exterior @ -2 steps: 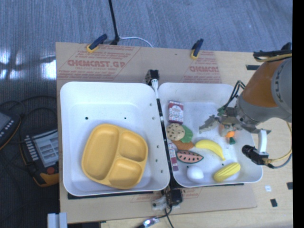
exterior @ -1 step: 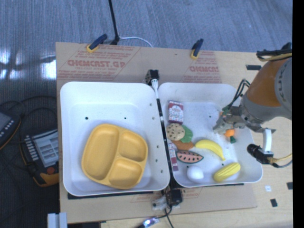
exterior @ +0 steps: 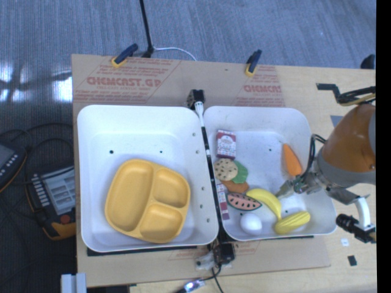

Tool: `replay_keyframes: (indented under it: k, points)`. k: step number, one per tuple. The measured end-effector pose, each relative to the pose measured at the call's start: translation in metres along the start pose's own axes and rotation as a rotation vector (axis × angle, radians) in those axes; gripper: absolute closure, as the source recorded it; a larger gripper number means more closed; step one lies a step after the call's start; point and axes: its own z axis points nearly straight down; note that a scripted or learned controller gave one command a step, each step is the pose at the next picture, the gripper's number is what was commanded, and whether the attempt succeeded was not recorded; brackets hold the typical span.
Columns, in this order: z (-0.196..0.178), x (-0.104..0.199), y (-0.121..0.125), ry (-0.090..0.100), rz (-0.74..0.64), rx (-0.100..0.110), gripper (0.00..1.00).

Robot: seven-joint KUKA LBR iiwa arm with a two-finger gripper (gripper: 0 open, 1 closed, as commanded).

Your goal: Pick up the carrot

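On a cardboard-covered bench (exterior: 122, 78) sit two shallow white bins side by side, seen from above at a slant. Left of the pair, the left bin (exterior: 98, 127) holds a yellow divided plate (exterior: 148, 199) with three compartments, lying toward the near side of that bin.

Beside it, the right bin (exterior: 269, 118) holds a scatter of toy food. A small red and white box (exterior: 226, 144) lies near the bin's left wall, with a round cookie (exterior: 225, 169) just below it, a green leafy piece (exterior: 241, 173) touching the cookie's right edge, and a watermelon slice (exterior: 244, 201) nearer the camera. A white egg (exterior: 250, 223) rests near the front wall. Two yellow bananas lie close together — one banana (exterior: 267, 201) curving toward the middle, the second banana (exterior: 292, 221) near the front right corner.

At the bin's right side lies the carrot (exterior: 291, 159), orange, tilted slightly, resting on the bin floor and apart from the other food.

Reaching in from the right, the arm (exterior: 351, 151) shows its orange band over the bin's right wall. Its gripper (exterior: 295, 187) hangs low just below the carrot's near end and just above the bananas; its fingers look slightly parted — nothing is between them, and the carrot is not grasped.

Two yellow clamps (exterior: 125, 54) grip the bench's far edge.
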Motion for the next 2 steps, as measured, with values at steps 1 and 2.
replay_keyframes:
  k: [1,2]
  points:
    - [-0.015,-0.028,0.078,0.014,-0.190,0.018,1.00]
    - [-0.093,0.046,0.114,0.011,0.155,0.022,1.00]
